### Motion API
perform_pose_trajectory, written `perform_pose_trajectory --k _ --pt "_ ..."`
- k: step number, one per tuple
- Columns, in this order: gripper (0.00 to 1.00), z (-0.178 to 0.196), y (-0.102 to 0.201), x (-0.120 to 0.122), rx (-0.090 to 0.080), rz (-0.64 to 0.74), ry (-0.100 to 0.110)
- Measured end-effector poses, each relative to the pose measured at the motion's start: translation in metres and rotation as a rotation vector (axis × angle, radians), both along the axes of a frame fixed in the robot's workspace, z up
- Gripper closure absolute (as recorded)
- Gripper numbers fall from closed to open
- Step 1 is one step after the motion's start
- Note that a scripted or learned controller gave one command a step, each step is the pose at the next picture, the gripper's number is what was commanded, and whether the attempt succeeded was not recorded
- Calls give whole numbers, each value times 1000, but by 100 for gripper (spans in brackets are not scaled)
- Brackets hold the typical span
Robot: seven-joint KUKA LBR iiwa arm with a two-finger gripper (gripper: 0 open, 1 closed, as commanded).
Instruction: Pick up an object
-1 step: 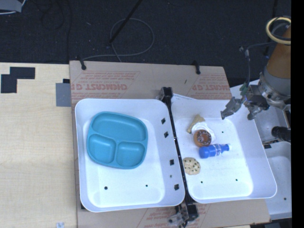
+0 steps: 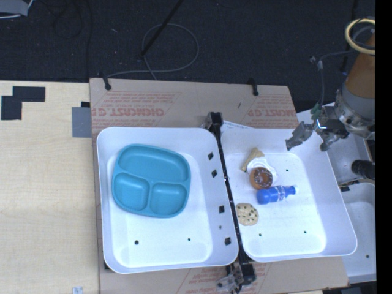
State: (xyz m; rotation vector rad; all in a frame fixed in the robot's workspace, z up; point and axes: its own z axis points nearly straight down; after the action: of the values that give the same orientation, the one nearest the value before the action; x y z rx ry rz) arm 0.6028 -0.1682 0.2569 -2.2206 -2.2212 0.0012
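The right bin [image 2: 318, 237] holds several small items. A chocolate donut [image 2: 261, 177] lies on a white wrapper, with a tan wedge-shaped piece [image 2: 253, 158] just above it. A small blue bottle [image 2: 275, 194] lies on its side to the donut's lower right. A round cookie [image 2: 247, 214] rests near the bin's left wall. My gripper [image 2: 315, 138] hangs over the bin's top right corner, up and to the right of the items. Its two fingers are spread open with nothing between them.
The left bin [image 2: 122, 250] holds a blue divided plate [image 2: 150, 180]. A black divider [image 2: 224, 188] runs between the two bins. Both bins rest on a cardboard sheet [image 2: 184, 106]. Grey equipment [image 2: 364, 170] stands beside the right bin's right edge.
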Motion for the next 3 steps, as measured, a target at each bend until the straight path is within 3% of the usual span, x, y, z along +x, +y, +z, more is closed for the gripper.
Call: perform_pose_trajectory --k 2,3 --pt "0 -107 1 -2 1 0 6" --pt "0 -145 -4 2 -5 1 -17"
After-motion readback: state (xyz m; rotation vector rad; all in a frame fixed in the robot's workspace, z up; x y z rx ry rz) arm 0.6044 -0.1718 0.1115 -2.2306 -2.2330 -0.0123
